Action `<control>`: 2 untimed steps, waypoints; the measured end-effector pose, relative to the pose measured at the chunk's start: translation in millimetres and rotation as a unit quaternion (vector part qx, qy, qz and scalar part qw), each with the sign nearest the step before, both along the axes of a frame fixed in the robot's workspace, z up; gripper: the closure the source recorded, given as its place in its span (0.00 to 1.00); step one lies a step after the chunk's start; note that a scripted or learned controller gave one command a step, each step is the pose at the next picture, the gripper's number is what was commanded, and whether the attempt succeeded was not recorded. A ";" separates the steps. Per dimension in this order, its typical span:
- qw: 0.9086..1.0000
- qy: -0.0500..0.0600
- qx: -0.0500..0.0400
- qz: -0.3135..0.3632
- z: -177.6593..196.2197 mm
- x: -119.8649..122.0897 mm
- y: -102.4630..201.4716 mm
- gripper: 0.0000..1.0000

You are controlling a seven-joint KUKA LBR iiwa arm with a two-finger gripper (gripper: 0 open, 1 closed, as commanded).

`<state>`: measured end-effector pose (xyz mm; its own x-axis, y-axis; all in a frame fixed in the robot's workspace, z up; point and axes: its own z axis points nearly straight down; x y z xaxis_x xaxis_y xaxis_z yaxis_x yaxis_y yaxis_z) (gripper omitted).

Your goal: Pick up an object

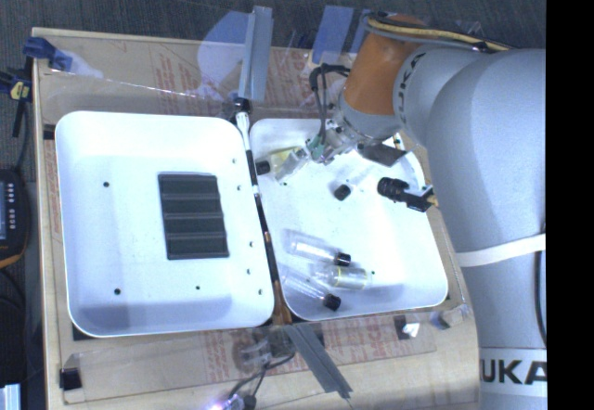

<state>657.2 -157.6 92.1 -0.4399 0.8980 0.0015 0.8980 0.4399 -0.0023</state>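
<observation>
Dark ribbed slab (193, 215) flat, mid L bin (93, 241); clear tubes (320, 258) w/ blk caps lying in R bin (408, 250), near end.

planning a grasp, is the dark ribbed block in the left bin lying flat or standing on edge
Lying flat: the dark ribbed block shows its broad ribbed face upward on the floor of the left bin.

A dark ribbed slab (193, 215) is seen lying flat near the middle of the left bin (83, 148). In the right bin (408, 260), the gripper (322, 150) is positioned at the far left corner, just beside a small pale bottle (286, 160) (its cap is dark). Clear black-capped tubes (311, 250) are scattered near the front wall, and a small black piece (342, 192) is found apart, mid-bin.
</observation>
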 end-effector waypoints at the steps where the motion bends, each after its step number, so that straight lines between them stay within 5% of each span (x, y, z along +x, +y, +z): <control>1: 1.000 -0.004 -0.010 0.013 4.5 -1.0 28.3 0.00; 2: 1.000 -0.002 -0.001 0.024 43.9 -11.4 -49.0 0.00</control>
